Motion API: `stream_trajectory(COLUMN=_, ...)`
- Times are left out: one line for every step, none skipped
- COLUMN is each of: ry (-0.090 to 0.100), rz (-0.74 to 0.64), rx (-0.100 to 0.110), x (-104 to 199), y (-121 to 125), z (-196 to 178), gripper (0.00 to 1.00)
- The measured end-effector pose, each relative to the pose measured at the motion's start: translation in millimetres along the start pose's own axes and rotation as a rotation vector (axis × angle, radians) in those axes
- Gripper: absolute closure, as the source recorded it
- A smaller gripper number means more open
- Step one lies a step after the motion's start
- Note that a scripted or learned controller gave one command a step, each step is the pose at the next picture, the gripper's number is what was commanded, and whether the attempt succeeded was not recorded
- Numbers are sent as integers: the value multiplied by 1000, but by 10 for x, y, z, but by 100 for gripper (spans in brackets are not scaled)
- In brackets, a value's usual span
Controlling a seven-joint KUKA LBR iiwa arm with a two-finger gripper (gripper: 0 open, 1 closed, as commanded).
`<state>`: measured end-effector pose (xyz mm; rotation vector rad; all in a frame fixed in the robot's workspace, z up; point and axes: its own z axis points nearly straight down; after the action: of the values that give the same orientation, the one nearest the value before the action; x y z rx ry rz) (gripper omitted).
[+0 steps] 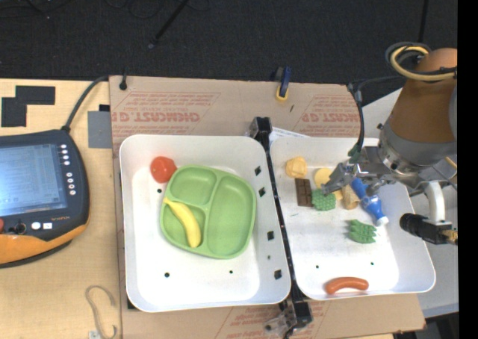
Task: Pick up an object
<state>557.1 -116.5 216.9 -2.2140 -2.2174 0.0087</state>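
Cardboard sheeting covers the bench under two shallow white bins, and over the right bin (418,278) the gripper (345,178) hangs low among a cluster of toys, though whether its fingers are spread or closed I cannot tell. Just beside it lie a green leafy piece (324,201), a brown block (303,192), a yellow piece (296,167) and a blue-and-white tube (371,201); farther out sit a second green piece (362,231) and an orange sausage (346,284). Across the divider, the left bin (142,270) holds a green divided plate (220,214) bearing a banana (184,222), with a red tomato (162,169) touching its rim.
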Motion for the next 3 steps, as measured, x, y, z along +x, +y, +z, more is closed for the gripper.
stream_trajectory(ry=0, rz=0, rx=-2, x=36, y=-2, z=437, gripper=0)
stream_trajectory(ry=0, rz=1, rx=-1, x=61, y=-101, z=930, gripper=0)
stream_trajectory(ry=0, rz=1, rx=-4, x=86, y=-102, z=1319, gripper=0)
